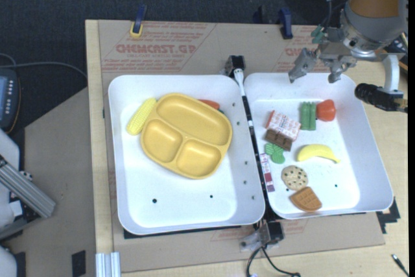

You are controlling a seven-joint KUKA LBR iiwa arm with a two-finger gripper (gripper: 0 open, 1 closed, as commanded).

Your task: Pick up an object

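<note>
Fingers (299, 72) spread, holding nothing, gripper (318, 73) over right bin (369, 159) back rim.
Below lie carrot (326, 109), banana (317, 153), cookie (294, 176); yellow tray (186, 135) fills left bin (130, 191).

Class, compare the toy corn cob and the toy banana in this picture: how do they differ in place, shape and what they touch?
The corn cob lies in the left bin, while the banana lies in the right bin. The corn cob is straight and ridged; the banana is curved and smooth. The corn cob rests against the yellow divided tray; the banana lies on the bin floor, apart from its neighbours. Both are yellow toy foods.
</note>
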